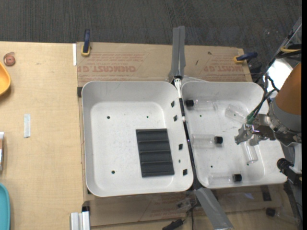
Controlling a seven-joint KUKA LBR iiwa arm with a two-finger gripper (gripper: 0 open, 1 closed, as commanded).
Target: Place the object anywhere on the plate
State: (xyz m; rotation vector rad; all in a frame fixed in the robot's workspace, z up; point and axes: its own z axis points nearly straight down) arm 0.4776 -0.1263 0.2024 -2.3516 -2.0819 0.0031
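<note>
**Gripper low over the right bin, plate not yet loaded**

The gripper (247, 133) sits low over the right bin (254, 87), near that bin's right wall and roughly midway along it. Its metal fingers point left into the bin, but glare and clutter around the tips hide their spacing, so I cannot tell whether they are spread, pressed together or pinching anything. A clear tube (250, 153) lies just below the tips, close enough that it may be touching them; whether it is gripped cannot be made out.

Behind the gripper, the wrist and its orange band (293, 92) rise toward the right edge of the bin, with the arm coming in from that side at a slant, cables trailing above it.

Other clear tubes with black caps lie scattered across the right bin: one (201, 103) near its upper left corner, one (207, 140) toward its left wall at mid-height, one (225, 178) along its lower wall, and a cup-like clear piece (235, 113) up and left of the gripper.

The black ribbed plate (154, 152) lies in the left bin (96, 128), just across the divider from the right bin, well apart from the gripper. Nothing rests on it.

As a judgement: the task is at its start. An object, probably the tube by the tips, has to be secured, lifted, carried left over the divider and set down on the plate. None of that is visibly done.
</note>
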